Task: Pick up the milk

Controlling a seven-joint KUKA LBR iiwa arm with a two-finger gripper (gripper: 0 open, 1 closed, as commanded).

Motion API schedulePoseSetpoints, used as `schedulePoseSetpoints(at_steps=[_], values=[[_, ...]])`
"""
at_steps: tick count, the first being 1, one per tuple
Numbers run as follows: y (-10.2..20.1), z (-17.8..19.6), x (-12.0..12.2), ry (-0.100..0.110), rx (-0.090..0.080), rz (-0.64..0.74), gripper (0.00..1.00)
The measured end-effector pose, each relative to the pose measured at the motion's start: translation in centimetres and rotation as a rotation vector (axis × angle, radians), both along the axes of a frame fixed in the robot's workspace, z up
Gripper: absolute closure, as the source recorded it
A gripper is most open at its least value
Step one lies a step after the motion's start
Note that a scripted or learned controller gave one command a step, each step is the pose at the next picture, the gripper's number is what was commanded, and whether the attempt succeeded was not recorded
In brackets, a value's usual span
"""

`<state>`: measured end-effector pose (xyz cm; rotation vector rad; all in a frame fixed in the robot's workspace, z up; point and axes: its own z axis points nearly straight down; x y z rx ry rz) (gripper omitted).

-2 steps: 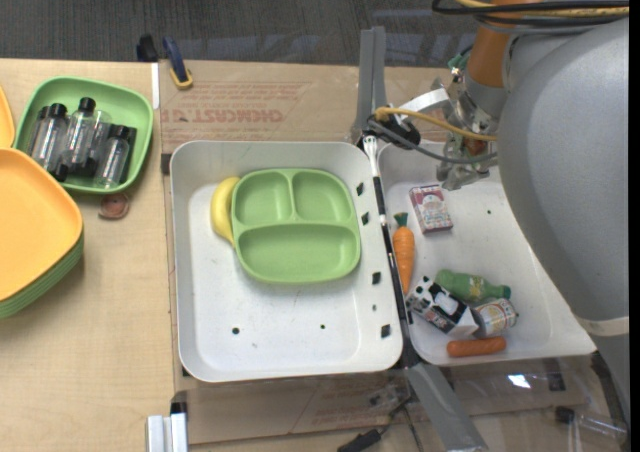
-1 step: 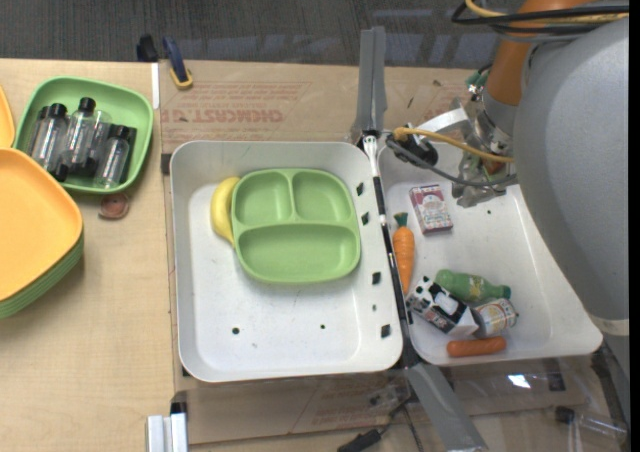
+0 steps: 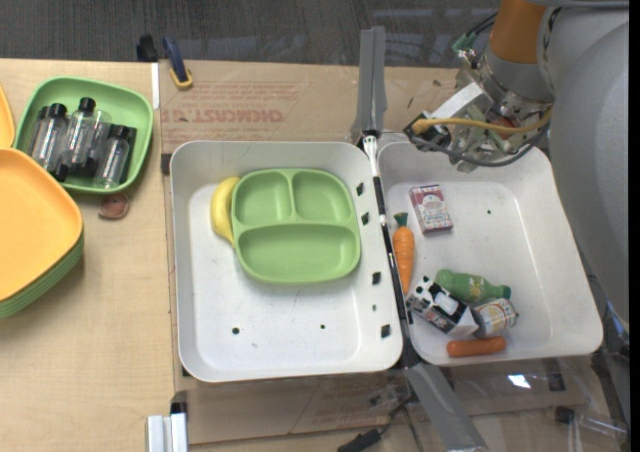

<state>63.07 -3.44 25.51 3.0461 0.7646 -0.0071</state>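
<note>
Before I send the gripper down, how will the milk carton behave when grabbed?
The milk carton lies on its side, so it probably won't tip. It's likely light, and may slide rather than lift. The green bottle and can crowd it, so they may get nudged.

One fixed camera above the bench, slanting down over both bins.

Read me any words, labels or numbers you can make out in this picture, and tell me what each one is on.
Red print on the cardboard sheet behind the left bin: upside down and blurred, not legible.
Small red and white box in the right bin: print too small to read.
Black and white milk carton: label too small to read.
Can beside it: label blurred.
Green bottle: no readable text.
</note>
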Motion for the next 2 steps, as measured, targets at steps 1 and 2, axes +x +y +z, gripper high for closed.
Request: schedulePoseSetpoints(at_steps=[1, 2], values=[[1.1, -6.5, -1.7, 0.002, 0.002, 0.058, 1.00], [0.5, -6.5, -0.2, 0.000, 0.001, 0.087, 1.00]])
